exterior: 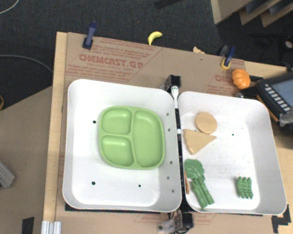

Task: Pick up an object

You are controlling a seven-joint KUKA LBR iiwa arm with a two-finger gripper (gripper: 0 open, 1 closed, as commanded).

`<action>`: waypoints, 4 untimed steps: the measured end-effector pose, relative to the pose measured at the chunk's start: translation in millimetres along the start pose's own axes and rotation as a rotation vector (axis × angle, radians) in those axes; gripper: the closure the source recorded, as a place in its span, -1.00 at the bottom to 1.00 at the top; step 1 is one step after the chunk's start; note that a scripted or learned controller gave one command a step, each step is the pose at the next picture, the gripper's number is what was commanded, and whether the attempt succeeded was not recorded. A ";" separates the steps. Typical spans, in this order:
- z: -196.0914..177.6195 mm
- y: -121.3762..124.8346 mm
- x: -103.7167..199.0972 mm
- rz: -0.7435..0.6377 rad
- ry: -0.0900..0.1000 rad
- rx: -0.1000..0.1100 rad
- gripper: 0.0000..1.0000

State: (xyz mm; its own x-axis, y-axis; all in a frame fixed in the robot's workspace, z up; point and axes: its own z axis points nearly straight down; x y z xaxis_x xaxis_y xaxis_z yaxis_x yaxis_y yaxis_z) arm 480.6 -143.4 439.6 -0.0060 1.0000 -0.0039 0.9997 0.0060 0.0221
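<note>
White right bin holds tan triangular piece

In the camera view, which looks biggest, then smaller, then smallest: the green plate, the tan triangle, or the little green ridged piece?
1. Green divided plate, clearly biggest.
2. Tan triangle.
3. Small green ridged piece, smallest.
The tan round piece looks about the triangle's size, so no ranking there.

Two white bins hold a pale green divided plate, a tan round disc, a tan wedge, and darker green toys. Brown cardboard carries red lettering.
</note>
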 end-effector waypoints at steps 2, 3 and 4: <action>-96.8 1.5 -37.8 0.006 -0.001 0.015 1.00; -107.6 2.4 -38.1 0.005 -0.004 0.010 1.00; -118.4 3.3 -38.4 0.005 -0.007 0.006 1.00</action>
State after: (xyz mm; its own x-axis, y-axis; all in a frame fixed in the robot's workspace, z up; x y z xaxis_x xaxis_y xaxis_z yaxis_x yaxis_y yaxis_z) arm 481.5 -181.4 558.2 -0.0009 0.9999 -0.0103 0.9999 0.0011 0.0165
